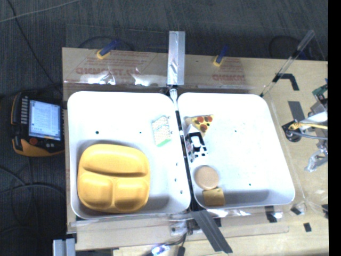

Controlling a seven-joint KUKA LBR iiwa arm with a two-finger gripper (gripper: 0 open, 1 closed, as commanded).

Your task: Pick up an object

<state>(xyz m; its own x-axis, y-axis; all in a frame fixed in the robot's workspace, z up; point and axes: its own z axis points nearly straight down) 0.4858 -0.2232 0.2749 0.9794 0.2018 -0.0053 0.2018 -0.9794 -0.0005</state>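
1. Two shallow white bins were recorded side by side on the bench: the left bin (96,103) and the right bin (256,143).
2. A large yellow moulded object (113,176) was noted in the near part of the left bin, close to its front wall.
3. A small pale green-printed item (161,130), possibly a packet, was logged near the left bin's right wall.
4. Along the left wall of the right bin, four items were observed in a row from far to near: a pizza-slice toy (202,122), a black-and-white item (196,145), a tan round disc (206,177) and a brown block (213,197).
5. The disc and the block were seen touching or nearly so.
6. A handheld pendant with a lit screen (38,124) was noted on the floor left of the bench.
7. Gripper state could not be told.
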